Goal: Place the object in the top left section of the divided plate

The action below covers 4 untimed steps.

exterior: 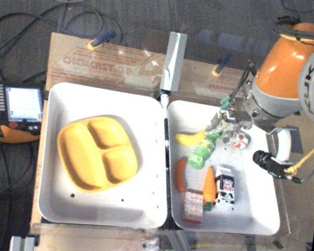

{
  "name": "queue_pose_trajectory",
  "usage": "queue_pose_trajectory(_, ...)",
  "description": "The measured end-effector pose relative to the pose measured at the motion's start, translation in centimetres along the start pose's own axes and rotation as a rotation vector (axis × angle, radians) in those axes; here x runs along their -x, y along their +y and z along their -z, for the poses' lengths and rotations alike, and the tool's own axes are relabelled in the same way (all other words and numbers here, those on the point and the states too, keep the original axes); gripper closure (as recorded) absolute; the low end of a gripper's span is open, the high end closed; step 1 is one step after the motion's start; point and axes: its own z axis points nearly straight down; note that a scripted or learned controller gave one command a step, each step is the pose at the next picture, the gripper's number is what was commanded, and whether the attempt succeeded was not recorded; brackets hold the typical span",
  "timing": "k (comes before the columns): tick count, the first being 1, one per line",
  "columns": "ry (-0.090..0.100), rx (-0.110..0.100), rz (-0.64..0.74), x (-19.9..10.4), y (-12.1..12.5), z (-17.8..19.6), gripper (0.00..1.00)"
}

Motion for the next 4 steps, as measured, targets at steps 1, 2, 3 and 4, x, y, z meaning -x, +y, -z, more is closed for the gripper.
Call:
queue_pose_trajectory(1,0.004,-0.001,0.072,-6.1,-1.0,-3.5,1.0)
queue_pose_trajectory(2,0.002,-0.001,0.14,-10.3,4.1,-4.7,1.0)
queue_pose_trajectory(3,0.002,-0.003,0.021,-18.7,6.5,-8.8,1.0)
queue_pose_trajectory(4,0.001,-0.002,0.021,-18.7,6.5,-8.7,0.0)
